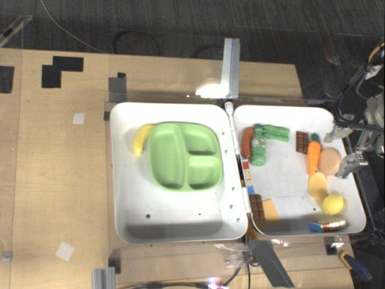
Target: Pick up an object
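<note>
The right bin holds several small items. Among them are an orange carrot, a peach-coloured round piece, a yellow lemon, a green bottle and a red sausage. My gripper hangs at that bin's right rim, just right of the peach piece and above it. Its two silver fingertips stand apart, open, and nothing sits between them. The left bin holds a green divided plate with a yellow banana at its left edge.
Along the right bin's front lie a brown chocolate bar, an orange block and a marker. A second chocolate piece lies near the carrot. A metal post rises behind the divider between the bins.
</note>
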